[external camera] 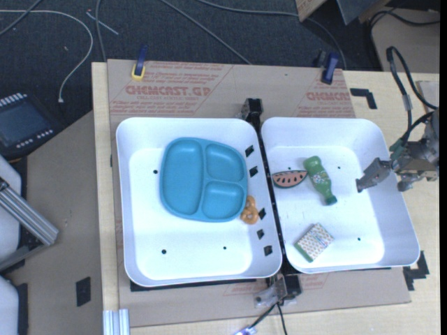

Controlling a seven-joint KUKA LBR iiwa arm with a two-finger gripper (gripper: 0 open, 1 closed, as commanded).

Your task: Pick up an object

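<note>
In the right bin point(391, 246) lie a green toy bottle point(320, 179), a watermelon slice point(289, 179) just left of it, and a small patterned pad point(314, 241) near the front wall. My gripper point(386, 181) hangs over the bin's right side, to the right of the bottle and well apart from it. Its fingers are spread open with nothing between them. In the left bin point(140, 250) a blue divided plate point(204, 180) lies flat, with a small orange toy point(249, 211) at its lower right edge.
A black divider point(260, 180) with clips runs between the two bins. Blue clamps point(328, 67) hold the cardboard sheet at the back. Cables cross the dark floor behind the bench.
</note>
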